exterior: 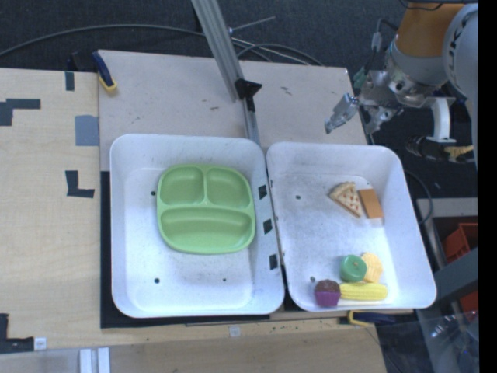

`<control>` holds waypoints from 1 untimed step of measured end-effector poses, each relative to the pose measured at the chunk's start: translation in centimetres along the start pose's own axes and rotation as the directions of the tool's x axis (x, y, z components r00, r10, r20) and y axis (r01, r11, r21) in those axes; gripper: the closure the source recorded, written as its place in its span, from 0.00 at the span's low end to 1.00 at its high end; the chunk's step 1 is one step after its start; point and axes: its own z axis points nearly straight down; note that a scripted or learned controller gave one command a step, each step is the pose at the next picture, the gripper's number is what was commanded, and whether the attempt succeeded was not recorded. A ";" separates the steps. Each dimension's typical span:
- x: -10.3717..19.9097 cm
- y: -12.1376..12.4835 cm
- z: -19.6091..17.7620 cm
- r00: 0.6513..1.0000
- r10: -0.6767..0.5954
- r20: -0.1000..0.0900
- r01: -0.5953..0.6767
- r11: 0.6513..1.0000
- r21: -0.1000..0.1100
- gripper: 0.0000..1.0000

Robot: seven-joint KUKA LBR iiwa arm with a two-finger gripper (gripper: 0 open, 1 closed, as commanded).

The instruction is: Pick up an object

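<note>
The right bin (388,162) holds toy food. A tan wedge like a pizza slice (345,198) and an orange block (370,204) lie near its far right side. Near its front right corner sit a green round piece (353,268), a yellow corn cob (363,291), a pale yellow piece (374,266) and a dark purple piece (327,292). My gripper (349,113) hangs above the bench just beyond the right bin's far edge, clear of every object. Its fingers look spread, with nothing between them.
The left bin (128,208) holds a green divided plate (206,208). A slanted metal rail (219,33) runs down to the gap between the bins. A blue and yellow tool (104,72) lies at the bench's far left. Cables cross the dark floor behind.
</note>
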 end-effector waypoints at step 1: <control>0.0 0.0 0.0 1.000 0.000 0.000 0.000 1.000 0.000 0.00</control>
